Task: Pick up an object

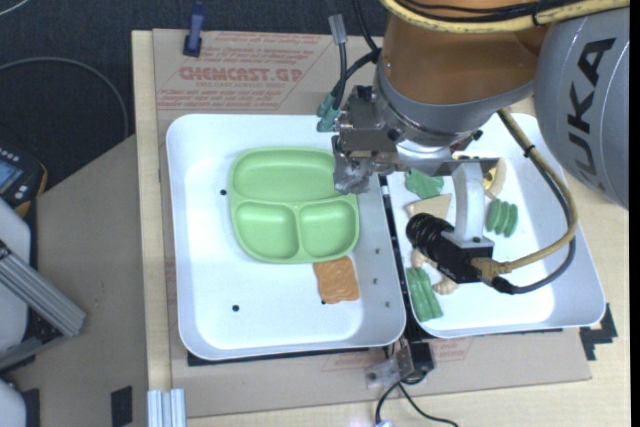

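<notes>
A: Camera view, left bin (195, 245): what lies in it?

B: A green divided tray (293, 205) with three compartments, toward the bin's far right. Just beside its near edge lies an orange waffle-like piece (338, 280), flat on the white floor.

A: And the gripper (352, 177)?

B: It hangs over the tray's right rim, near the wall between the bins. Whether it grips anything I cannot tell.

A: The right bin (560, 310)?

B: Green ridged pieces (500, 216), partly hidden under the arm's black cabling.
</notes>
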